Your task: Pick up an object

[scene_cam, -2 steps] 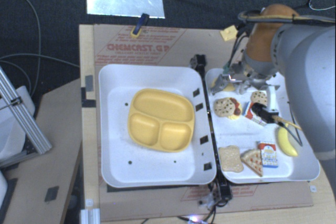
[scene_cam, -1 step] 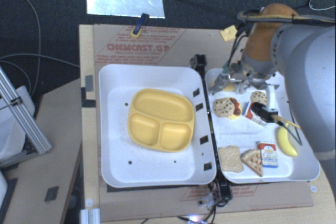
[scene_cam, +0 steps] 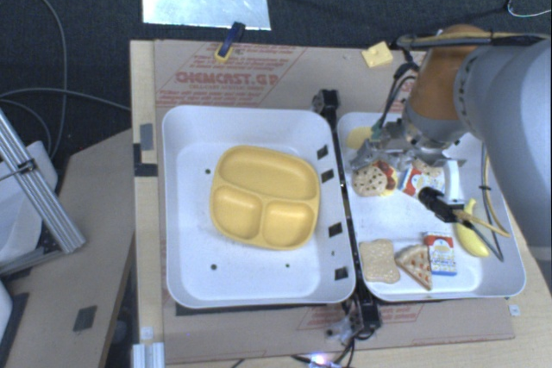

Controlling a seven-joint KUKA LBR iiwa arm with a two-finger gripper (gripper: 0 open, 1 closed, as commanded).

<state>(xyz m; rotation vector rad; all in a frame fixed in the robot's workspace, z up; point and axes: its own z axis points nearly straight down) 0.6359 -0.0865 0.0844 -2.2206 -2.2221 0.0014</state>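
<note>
The right bin point(scene_cam: 509, 271) holds several toy foods. A chocolate-chip cookie point(scene_cam: 369, 180) lies near its left wall, with a red and white packet point(scene_cam: 424, 180) beside it. Toward the front are a bread slice point(scene_cam: 378, 261), a pizza slice point(scene_cam: 415, 265), a small red and blue carton point(scene_cam: 441, 254) and a yellow banana point(scene_cam: 473, 238). A pale yellow piece point(scene_cam: 358, 138) sits at the back left corner. My gripper point(scene_cam: 381, 151) is low over the back of this bin, just above the cookie and the packet. I see nothing held in it.
The left bin point(scene_cam: 185, 271) holds a yellow divided plate point(scene_cam: 263, 196). A black divider point(scene_cam: 338, 185) runs between the bins. On the cardboard behind lie a yellow block point(scene_cam: 376, 55) and a blue and yellow tool point(scene_cam: 229, 40). The arm covers the right bin's back right.
</note>
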